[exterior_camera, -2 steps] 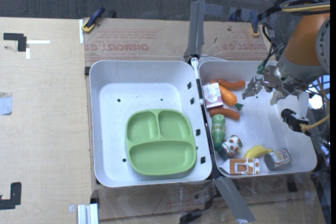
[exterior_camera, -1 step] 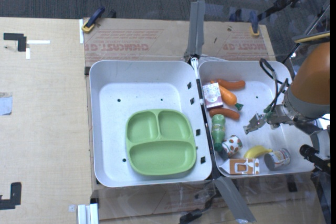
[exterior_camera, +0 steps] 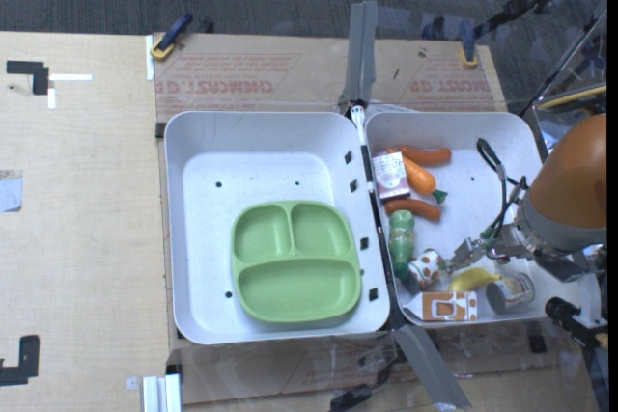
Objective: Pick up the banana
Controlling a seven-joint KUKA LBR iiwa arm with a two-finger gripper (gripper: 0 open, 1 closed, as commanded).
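Here the banana (exterior_camera: 476, 279) lies low in the right bin (exterior_camera: 463, 125), toward five o'clock, wedged between a small can (exterior_camera: 512, 292) and an orange-and-white carton (exterior_camera: 446, 307). The gripper (exterior_camera: 470, 252) hangs just at its eleven o'clock; whether it is spread or closed cannot be told. The fruit looks light, smooth and curved, probably slippery, so a pinch across its thick middle seems safest.

Plate (exterior_camera: 294, 261) in left bin (exterior_camera: 193, 207).
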